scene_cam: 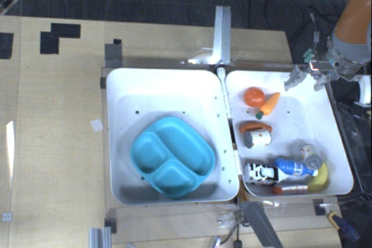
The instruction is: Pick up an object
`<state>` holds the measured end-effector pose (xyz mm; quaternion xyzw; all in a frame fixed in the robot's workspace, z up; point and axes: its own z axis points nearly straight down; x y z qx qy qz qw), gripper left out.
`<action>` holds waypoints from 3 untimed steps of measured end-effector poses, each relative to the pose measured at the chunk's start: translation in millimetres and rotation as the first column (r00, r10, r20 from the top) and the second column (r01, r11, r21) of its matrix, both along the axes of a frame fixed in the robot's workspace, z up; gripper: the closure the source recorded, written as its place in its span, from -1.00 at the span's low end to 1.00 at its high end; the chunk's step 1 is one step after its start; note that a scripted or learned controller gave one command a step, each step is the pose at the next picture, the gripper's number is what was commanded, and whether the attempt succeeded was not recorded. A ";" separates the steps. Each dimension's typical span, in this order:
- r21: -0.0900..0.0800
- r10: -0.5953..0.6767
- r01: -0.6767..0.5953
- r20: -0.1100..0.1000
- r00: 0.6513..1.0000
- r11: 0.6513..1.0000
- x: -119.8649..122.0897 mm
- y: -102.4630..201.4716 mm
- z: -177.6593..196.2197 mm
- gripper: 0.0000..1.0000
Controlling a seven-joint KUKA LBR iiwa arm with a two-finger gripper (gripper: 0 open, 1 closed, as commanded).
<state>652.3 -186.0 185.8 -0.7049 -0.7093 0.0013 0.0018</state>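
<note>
Hovering over the right bin's (343,142) far corner, the gripper (307,78) spreads its fingers apart on nothing; nearest below lie a tomato (253,96) and touching carrot (269,104).

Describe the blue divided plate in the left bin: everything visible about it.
The blue divided plate is a light blue, rounded tray that looks like smooth plastic, split by raised ridges into three compartments: one large toward the right and two smaller ones. It lies flat and right side up on the floor of the left bin, turned at an angle to the bin's walls, toward the near side. Nothing lies in it or touches it.
</note>
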 end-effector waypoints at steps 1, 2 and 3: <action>-0.001 -0.147 0.147 0.000 0.989 0.989 -24.8 -16.7 1.1 -1.00; -0.004 0.160 -0.160 0.011 0.987 0.987 -1.7 80.1 -98.3 -1.00; 0.002 0.161 -0.161 0.002 0.987 0.987 -2.9 82.1 -92.8 1.00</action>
